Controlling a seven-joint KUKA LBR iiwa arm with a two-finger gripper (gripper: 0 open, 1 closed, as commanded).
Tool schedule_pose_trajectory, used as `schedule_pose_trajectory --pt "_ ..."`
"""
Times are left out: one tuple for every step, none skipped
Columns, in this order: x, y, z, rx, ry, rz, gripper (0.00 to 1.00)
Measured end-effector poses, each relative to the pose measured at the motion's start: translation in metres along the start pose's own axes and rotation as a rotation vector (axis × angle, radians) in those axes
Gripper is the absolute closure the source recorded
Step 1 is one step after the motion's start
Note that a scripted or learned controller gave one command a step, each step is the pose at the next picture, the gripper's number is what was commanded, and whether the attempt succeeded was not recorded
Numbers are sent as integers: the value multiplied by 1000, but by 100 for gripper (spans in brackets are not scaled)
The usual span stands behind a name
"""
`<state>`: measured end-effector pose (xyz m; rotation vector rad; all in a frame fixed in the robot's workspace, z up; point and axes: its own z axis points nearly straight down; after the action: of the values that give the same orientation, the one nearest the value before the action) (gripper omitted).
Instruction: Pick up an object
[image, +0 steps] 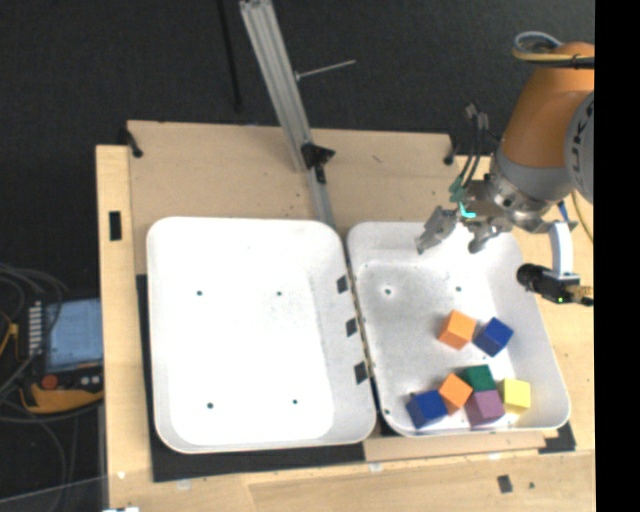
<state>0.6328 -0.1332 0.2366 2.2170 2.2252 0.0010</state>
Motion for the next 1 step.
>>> schedule_pose_trajectory --pt "4 -1 43 4 -2 1 0"
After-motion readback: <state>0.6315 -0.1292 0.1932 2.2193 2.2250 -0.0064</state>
